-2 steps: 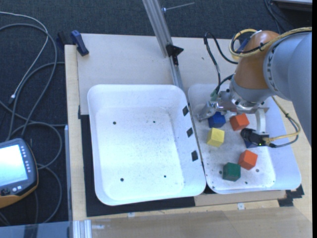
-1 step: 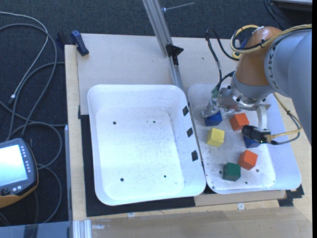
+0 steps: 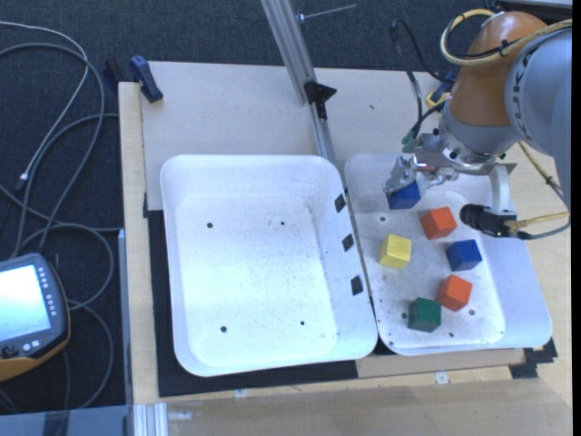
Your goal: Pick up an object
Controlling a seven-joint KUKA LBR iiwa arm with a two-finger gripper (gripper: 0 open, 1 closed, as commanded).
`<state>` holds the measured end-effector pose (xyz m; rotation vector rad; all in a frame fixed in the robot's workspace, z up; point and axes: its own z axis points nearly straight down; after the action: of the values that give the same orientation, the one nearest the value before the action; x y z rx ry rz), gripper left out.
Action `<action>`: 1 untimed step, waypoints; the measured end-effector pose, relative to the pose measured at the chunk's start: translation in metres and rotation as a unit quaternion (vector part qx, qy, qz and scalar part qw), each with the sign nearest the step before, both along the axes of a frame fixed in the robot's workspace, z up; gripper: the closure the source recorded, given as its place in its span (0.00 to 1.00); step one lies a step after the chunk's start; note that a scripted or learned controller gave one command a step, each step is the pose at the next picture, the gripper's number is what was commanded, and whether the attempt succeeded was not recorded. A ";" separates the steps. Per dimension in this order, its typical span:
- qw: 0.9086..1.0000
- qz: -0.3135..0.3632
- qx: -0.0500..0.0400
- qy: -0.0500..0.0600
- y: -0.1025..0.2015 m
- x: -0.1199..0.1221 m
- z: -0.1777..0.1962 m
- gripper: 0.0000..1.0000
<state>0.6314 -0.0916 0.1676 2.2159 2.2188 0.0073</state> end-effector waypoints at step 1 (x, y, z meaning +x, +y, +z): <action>1.000 -0.001 0.000 0.001 -0.023 0.021 0.031 1.00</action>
<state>0.6520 -0.1146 0.1986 2.2182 2.2177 0.0042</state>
